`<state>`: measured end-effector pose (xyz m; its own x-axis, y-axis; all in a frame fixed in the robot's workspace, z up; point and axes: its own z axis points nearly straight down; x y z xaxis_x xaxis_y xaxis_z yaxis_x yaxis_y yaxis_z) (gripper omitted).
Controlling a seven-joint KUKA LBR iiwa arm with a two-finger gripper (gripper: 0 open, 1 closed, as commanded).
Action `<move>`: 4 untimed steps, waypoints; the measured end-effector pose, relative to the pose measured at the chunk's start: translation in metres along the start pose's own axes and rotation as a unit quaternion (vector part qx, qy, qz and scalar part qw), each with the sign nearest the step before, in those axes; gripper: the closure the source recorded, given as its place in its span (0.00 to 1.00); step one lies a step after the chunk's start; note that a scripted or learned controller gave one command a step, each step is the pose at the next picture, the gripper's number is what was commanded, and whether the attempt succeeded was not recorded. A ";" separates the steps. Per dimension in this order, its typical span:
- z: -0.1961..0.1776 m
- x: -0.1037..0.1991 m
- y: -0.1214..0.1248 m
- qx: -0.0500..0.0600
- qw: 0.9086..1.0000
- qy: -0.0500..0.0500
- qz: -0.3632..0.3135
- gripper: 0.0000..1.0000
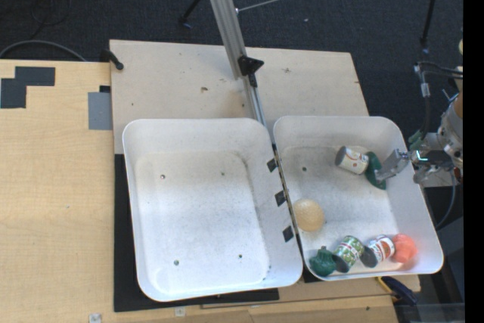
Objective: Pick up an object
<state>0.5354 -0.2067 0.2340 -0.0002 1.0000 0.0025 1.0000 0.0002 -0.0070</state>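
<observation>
The right bin point(333, 129) holds several objects. A small pale can point(351, 159) lies on its side near the bin's right wall, with a dark green object point(376, 170) touching it. A tan ball point(308, 215) rests near the left wall. Along the front edge sit a green lump point(324, 262), a green-labelled can point(349, 250), a red-labelled can point(379, 249) and an orange object point(405, 248). My gripper point(412, 159) hangs at the bin's right rim, just right of the dark green object, and nothing shows in its hold.
The left bin point(197, 208) lies beside the right one, with black clips point(277, 197) along the shared rim. A slanted metal rail point(227, 19) rises behind the bins. A wooden table point(53, 185) stands to the left.
</observation>
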 end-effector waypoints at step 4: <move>0.143 0.000 -0.002 -0.003 1.000 -0.001 0.001 0.00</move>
<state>0.5325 -0.2066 0.0910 0.0016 1.0000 0.0004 1.0000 -0.0016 -0.0014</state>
